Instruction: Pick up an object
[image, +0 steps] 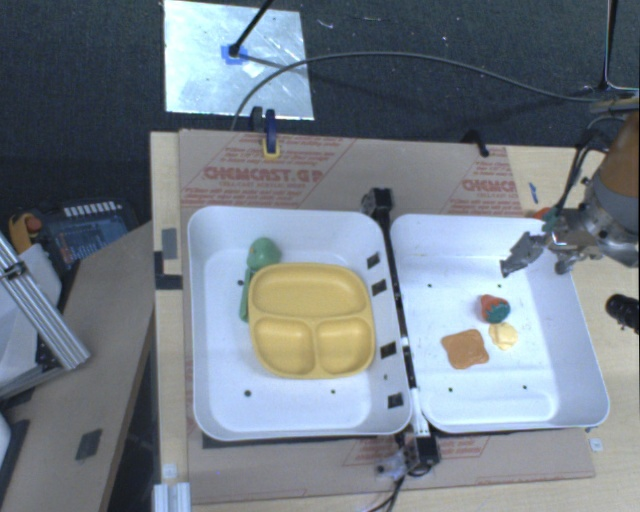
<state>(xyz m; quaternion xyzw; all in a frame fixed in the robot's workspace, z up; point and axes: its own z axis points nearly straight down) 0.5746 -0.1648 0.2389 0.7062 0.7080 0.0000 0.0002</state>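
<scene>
Jaws spread and holding nothing — our grey two-finger gripper (540, 252) hangs above the right white bin (580, 400), near its far edge. We judge this the approach: next we descend onto the small red-and-teal lump (494, 307), just beside the pale yellow piece (503, 336).

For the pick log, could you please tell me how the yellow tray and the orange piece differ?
The yellow tray lies in the left bin; the orange piece lies in the right bin. The yellow tray is far larger and has three compartments; the orange piece is a small flat slab. Both lie flat, apart from the gripper.
</scene>
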